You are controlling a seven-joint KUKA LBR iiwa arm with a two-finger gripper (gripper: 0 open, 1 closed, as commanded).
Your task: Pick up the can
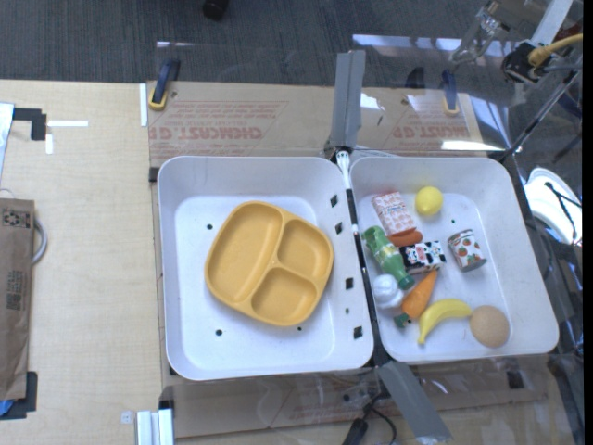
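One can point(467, 250) is lying tilted in the right bin point(515, 202), right of the small carton point(423, 254) and above the banana point(439, 315). The gripper point(489, 21) is hanging high, well apart. A good pick is needing a centred descent, clear of the carton.

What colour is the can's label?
Mostly white with red and green print, on the can, in the camera view.

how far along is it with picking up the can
Nothing looks done yet: the can lies in the right bin, near its right wall, untouched. Nothing is in hand; the gripper is up at the top right, outside the bin. Left: reach down, close on the can and lift it.
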